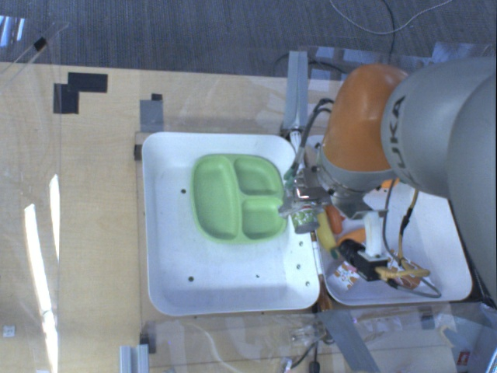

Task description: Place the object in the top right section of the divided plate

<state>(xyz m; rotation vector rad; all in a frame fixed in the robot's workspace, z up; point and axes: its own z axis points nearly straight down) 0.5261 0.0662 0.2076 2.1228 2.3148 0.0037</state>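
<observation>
Gripper (301, 207), at centre-right of the frame by the right rim of the green moulded plastic divided plate (233, 196), seems clenched on a small greenish object (304, 221), probably light and slippery, best held across its middle, though blur leaves this unsure.

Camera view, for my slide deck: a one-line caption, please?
KUKA arm reaching over a green divided plate in the left white bin.

Black tape marks (76, 89) on the wooden bench (70, 231), cable (386, 18) beyond.
</observation>
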